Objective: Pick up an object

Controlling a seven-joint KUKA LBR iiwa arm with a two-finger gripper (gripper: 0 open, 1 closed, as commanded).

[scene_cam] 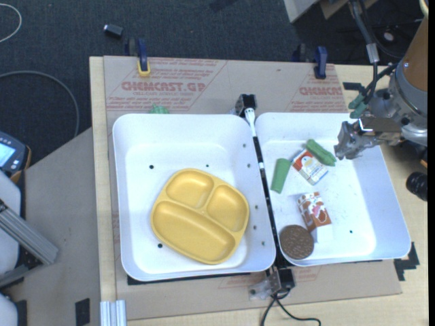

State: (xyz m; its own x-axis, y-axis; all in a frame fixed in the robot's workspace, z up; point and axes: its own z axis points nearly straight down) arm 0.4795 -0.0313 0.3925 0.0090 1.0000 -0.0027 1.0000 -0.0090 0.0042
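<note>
My gripper (348, 145) hangs over the right bin (380, 202), near its upper right part. Just left of it lies a dark green oblong piece (320, 152), touching a small red and white packet (310, 166). A lighter green block (279, 175) rests further left near the divider. Below them sit a red and white printed wrapper (314, 210) and a round brown cookie-like disc (297, 242). Nothing shows between the gripper's fingers from this angle.
The left bin (136, 182) holds a yellow divided plate (200, 214). A black bar (255, 148) runs between the two bins. Blue clamps (143, 54) (320, 60) hold the board's far edge. Cables and grey arm hardware (401, 100) crowd the right side.
</note>
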